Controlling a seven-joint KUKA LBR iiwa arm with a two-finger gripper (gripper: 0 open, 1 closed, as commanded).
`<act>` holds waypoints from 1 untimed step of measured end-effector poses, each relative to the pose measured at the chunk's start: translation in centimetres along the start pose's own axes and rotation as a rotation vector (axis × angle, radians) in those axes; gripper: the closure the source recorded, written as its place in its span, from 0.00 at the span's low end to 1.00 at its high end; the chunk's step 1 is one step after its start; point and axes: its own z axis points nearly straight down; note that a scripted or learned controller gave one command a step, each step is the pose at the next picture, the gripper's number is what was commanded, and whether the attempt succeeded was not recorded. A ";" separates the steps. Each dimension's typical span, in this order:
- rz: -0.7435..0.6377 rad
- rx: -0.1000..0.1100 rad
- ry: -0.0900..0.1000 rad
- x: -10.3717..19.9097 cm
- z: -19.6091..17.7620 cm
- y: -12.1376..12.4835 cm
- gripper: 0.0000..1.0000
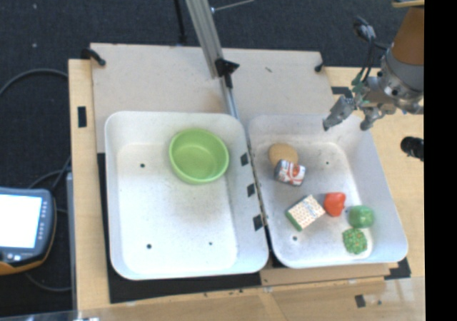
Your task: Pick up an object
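Note:
My gripper (352, 119) hangs open over the far right corner of the right bin (385, 191), its two dark fingers spread apart with nothing between them. Below it in that bin lie a tan round object (283, 153), a small red and white can (290, 172), a patterned box with a green edge (305, 212), a red pepper-like piece (334, 204), and two green lumps (361, 216) (355, 241). The nearest item, the tan object, sits well to the left of and nearer than the fingers.
The left bin (143, 241) holds a green bowl (198, 156) near its far edge. A slanted metal pole (203, 20) rises from between the bins at the back. A screen device (21, 223) sits off the bench at the left.

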 end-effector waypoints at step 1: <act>0.000 0.000 -0.001 0.0 0.0 0.0 0.00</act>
